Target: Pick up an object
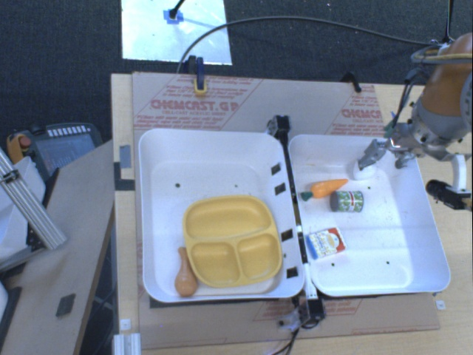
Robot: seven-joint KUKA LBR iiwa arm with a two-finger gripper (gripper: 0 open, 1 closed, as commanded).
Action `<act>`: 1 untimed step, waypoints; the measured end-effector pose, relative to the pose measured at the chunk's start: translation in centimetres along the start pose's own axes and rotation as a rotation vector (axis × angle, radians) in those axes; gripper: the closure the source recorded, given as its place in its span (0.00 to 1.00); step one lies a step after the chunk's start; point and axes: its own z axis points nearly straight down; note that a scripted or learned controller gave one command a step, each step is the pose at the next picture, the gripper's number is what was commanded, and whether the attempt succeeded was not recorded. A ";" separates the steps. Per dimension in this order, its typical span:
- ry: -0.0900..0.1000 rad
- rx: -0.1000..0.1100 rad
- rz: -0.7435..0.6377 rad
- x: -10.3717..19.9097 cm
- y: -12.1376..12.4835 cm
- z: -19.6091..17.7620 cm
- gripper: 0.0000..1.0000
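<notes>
The gripper (367, 163) hangs over the right bin (421, 220) near its far edge, just above a small white object (362, 172), and whether it is apart or together I cannot tell. Just nearer in that bin, toward the edge shared with the left bin, lies a toy carrot (327, 188), with a small green-labelled can (347, 201) on its side right beside it and a small red-and-white packet (325, 242) closer to the near edge. The left bin (170, 168) carries a yellow divided tray (233, 239) near its front edge, and a tan wooden piece (185, 276) lies against the tray's left side by the front-left corner.
</notes>
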 end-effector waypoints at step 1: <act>0.000 -0.001 -0.003 -0.4 0.7 4.5 0.00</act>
